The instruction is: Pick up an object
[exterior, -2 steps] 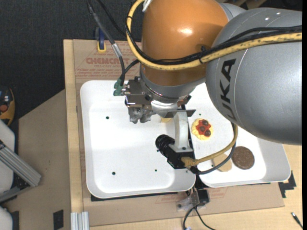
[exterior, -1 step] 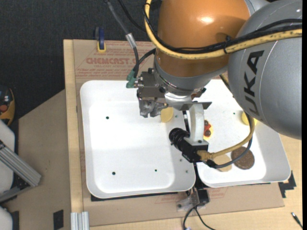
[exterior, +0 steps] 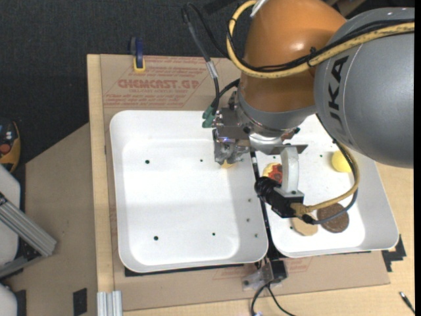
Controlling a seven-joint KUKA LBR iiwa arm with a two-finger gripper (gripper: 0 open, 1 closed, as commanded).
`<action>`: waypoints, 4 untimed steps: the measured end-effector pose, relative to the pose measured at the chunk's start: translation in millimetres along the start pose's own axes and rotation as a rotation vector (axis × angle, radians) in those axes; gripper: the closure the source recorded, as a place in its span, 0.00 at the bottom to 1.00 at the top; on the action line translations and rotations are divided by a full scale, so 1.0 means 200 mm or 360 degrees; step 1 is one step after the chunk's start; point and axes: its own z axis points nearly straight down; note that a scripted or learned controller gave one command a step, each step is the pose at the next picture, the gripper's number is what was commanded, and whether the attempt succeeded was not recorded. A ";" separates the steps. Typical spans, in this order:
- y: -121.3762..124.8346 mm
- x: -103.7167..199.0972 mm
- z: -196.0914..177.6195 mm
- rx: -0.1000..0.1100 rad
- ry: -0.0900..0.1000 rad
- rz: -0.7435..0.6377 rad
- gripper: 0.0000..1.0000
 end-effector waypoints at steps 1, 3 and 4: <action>-0.16 -0.02 0.13 0.0000 0.0006 -0.0009 1.00; -0.16 0.16 0.31 0.0009 -0.0001 -0.0007 1.00; -0.13 0.18 0.27 -0.0012 0.0008 -0.0012 1.00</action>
